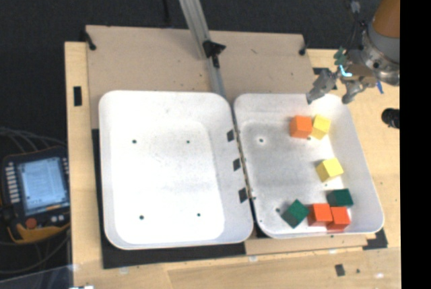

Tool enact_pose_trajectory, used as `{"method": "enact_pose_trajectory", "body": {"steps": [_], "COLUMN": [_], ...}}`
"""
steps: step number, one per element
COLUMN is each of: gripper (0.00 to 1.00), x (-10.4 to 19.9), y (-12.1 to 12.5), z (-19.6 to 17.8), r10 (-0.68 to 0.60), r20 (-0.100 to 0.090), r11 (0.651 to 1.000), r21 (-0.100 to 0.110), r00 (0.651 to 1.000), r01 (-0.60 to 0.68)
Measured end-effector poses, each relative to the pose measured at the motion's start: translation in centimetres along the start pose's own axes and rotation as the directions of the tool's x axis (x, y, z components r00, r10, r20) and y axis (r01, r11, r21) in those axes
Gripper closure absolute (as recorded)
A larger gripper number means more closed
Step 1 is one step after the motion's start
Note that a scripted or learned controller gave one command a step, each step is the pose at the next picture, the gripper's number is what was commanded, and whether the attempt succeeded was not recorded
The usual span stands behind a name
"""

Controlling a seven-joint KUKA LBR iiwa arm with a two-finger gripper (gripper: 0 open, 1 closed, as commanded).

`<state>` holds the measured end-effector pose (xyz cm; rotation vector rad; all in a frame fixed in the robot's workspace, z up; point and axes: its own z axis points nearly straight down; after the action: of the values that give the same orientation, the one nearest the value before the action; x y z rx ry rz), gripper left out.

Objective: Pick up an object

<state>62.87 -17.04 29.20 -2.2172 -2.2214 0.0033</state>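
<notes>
My gripper point(334, 90) hangs over the far right corner of the right bin point(283, 153), open, its two grey fingers spread with nothing between them. Just below it lie an orange cube point(301, 126) and a yellow cube point(321, 126), side by side and touching. A second yellow cube point(329, 169) sits lower in the bin. Near the front edge are a dark green cube point(294, 213), an orange cube point(320, 213), a red-orange cube point(339, 217) and another green cube point(340, 198), packed close together.
The left bin point(161, 166) stands beside the right one, joined by small black clips point(237, 163). A slanted metal post point(192, 5) rises from behind the bins. A handheld pendant point(37, 186) lies off the bench at left.
</notes>
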Motion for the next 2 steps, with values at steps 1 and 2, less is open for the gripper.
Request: {"method": "enact_pose_trajectory", "body": {"steps": [1,2], "gripper": [0.00,0.00], "x": [0.0,0.1], "y": [0.1,-0.9], "z": [-0.3,4.6], "r10": [-0.002,0.002], "r20": [0.003,0.003], "r11": [1.000,1.000], "r21": [-0.004,0.000], "r00": [1.000,1.000], "r01": [0.002,-0.002]}}
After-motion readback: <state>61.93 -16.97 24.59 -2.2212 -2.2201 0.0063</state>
